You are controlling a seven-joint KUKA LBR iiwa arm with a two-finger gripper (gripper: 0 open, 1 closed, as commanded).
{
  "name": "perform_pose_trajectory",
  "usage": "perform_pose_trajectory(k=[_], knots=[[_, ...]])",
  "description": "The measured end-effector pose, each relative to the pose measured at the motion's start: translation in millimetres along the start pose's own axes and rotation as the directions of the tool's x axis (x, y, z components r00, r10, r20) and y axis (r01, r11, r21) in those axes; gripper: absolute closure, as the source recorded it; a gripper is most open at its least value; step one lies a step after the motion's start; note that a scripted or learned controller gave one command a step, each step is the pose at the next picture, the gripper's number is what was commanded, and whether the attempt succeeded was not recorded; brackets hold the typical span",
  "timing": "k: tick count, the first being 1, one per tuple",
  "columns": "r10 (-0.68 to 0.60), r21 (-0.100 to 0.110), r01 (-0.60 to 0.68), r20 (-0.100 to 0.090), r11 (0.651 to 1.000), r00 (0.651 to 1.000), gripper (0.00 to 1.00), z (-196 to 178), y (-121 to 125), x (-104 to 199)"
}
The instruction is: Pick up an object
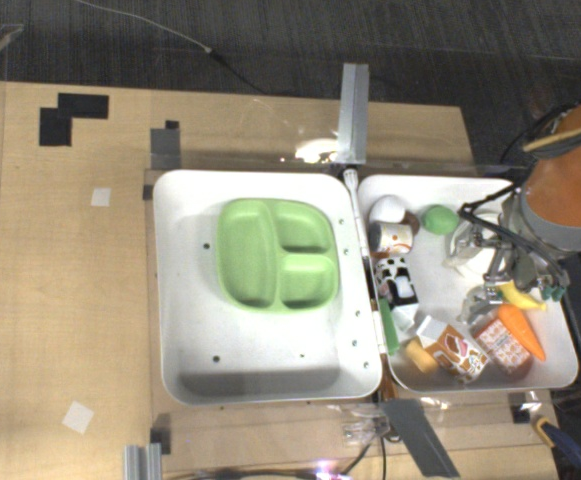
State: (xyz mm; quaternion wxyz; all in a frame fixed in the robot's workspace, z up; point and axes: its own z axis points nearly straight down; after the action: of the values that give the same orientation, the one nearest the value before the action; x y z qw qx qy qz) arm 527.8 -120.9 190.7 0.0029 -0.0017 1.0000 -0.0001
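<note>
My gripper (pixel 475 271) hangs over the right side of the right bin (pixel 440 378), reaching in from the right under the grey wrist and orange band. It is open, and its two silvery fingertips (pixel 461 244) stand apart with bare white bin floor between them. A yellow banana (pixel 521 297) lies just right of the lower fingertip, partly under the gripper body. An orange carrot (pixel 523 330) lies below the banana. A green ball (pixel 437 218) sits up and to the left of the gripper.
The right bin also holds a white and brown toy (pixel 391 223), a black and white item (pixel 398 278), a brown carton (pixel 460 354) and a red box (pixel 503 349). The left bin (pixel 200 358) bears a green divided tray (pixel 275 253).
</note>
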Motion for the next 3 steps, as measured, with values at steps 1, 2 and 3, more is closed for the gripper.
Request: perform_pose_trajectory(k=[1,2,3], knots=[[0.063,0.003,-0.063,0.002,0.998,0.998,0.0,90,-52,26],[0.078,0.002,-0.078,0.013,0.997,0.997,0.0,99,-80,35],[0.041,0.003,-0.041,0.015,0.999,0.999,0.0,99,-83,35]])
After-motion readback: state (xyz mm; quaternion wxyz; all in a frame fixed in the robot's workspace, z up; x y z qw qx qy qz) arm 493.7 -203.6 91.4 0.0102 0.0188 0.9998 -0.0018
